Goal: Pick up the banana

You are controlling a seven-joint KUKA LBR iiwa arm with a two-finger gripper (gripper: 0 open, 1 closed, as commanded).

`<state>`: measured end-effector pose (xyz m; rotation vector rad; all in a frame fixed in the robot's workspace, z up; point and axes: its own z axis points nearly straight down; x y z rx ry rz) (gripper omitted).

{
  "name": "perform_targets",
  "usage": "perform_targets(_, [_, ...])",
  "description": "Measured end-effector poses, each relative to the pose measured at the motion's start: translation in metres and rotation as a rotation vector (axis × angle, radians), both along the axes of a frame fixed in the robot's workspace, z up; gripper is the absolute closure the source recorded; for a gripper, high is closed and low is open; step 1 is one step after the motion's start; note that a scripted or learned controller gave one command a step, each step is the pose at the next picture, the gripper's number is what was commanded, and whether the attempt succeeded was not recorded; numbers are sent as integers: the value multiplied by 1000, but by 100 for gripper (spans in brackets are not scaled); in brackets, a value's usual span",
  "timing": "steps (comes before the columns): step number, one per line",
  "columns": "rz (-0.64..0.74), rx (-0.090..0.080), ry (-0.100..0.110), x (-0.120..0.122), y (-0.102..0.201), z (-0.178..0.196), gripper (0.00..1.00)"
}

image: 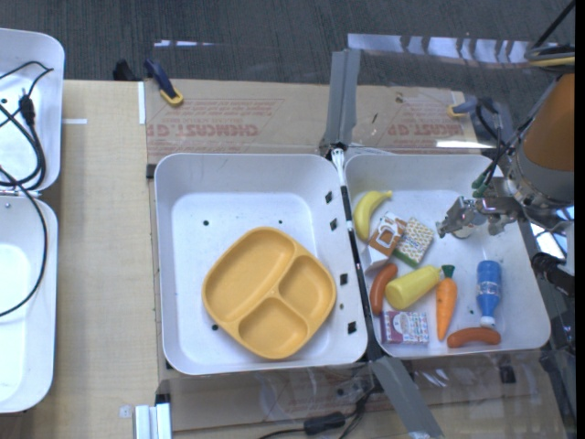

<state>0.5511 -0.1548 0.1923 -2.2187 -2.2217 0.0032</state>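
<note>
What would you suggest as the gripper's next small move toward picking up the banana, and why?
Probably shift the gripper leftward across the right bin until it is above the banana. The gripper sits well to the banana's right with nothing between its fingers, while the banana lies near the bin's upper left corner, close to a small box, so alignment should come before any descent.

A banana (pixel 368 210) lies at the upper left of the right bin (pixel 535 273); the gripper (pixel 453 224) hovers nearby, right of it.

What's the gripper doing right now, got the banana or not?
Gripper: over the right bin, nothing between its fingers; open or shut cannot be told. Banana lies in the bin, apart from it.
</note>
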Motion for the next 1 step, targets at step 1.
perform_targets(1, [-34,0,0,-37,33,-101,0])
